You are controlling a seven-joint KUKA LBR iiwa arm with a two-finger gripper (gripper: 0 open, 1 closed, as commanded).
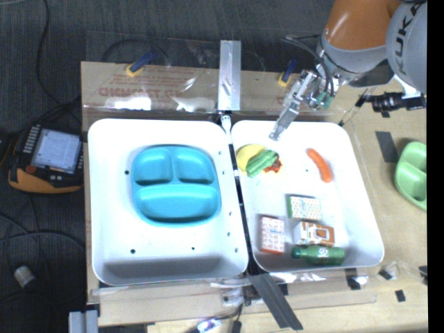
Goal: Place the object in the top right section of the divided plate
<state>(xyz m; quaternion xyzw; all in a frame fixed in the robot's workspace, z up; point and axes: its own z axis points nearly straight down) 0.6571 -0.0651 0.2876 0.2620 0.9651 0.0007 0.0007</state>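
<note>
Dark carpet surrounds a bench on which two shallow white bins are set side by side. In the left bin (111,255) a blue divided plate (175,184) lies, its top right section bare. The gripper (276,133) hangs over the far edge of the right bin (361,186); how far it is opened cannot be told, and nothing is seen held in it. No single object is named by the task. Nearest are a yellow and green toy vegetable (255,159) and an orange sausage (320,164). Small boxes (298,220) and a green bottle (318,254) are crowded together nearer the front, so a neighbour could be nudged, and the bin wall between could be caught during transfer.
</note>
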